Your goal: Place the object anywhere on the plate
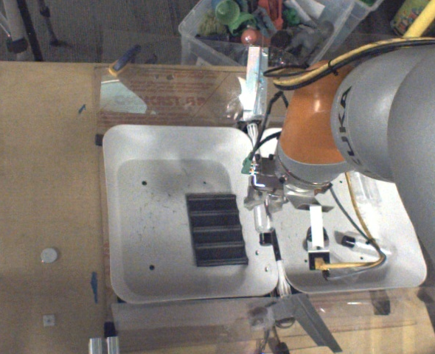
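Observation:
A black ribbed rectangular plate [216,229] lies flat in the left white bin [140,198], right of its middle. My gripper [264,223] hangs from the grey and orange arm over the rim between the two bins, just right of the plate's right edge. I see nothing held under it. A small dark object [344,238] lies in the right bin [402,264], to the right of the gripper. The arm hides most of that bin.
A clear tub of colourful toys [276,13] stands behind the bins. A transparent sheet [173,98] lies at the left bin's far edge. Bare wooden bench [40,198] stretches to the left, with a small grey disc [49,255] on it.

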